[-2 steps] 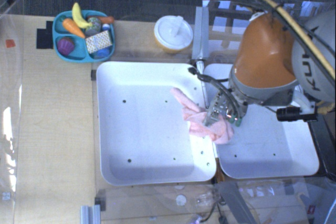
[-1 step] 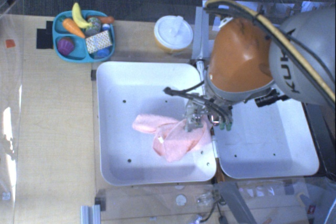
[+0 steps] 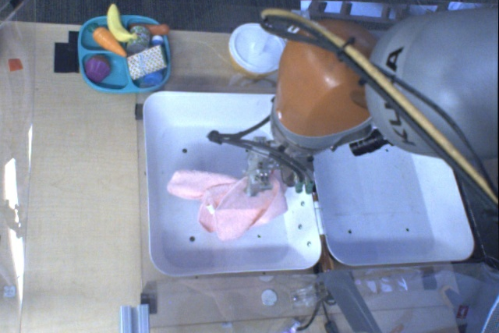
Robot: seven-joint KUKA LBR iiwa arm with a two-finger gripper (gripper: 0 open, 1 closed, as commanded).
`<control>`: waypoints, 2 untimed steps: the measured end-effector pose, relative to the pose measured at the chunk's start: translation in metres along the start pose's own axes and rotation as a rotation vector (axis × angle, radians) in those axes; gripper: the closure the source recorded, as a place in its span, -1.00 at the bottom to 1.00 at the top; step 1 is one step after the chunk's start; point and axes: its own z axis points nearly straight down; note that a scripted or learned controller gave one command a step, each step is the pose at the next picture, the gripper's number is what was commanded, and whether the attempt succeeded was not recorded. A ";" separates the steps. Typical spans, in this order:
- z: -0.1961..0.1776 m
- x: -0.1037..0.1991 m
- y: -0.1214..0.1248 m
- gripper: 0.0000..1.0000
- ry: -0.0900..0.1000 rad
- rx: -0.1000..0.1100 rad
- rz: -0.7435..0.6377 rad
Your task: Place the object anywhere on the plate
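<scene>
Your claw (image 3: 261, 182) sits low on the pink cloth (image 3: 226, 203) in the left bin (image 3: 168, 168); whether it's apart or together, you cannot tell. You can read "KU" on the grey arm (image 3: 437, 90). Around you: a light wooden bench (image 3: 70, 191), dark carpet behind, and a blue plate (image 3: 152, 80) of toy food beyond the bins, well apart from the cloth.
</scene>
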 end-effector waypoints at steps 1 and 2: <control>0.005 0.004 0.051 1.00 0.000 0.000 -0.001; 0.005 0.004 0.051 -1.00 0.000 0.000 0.000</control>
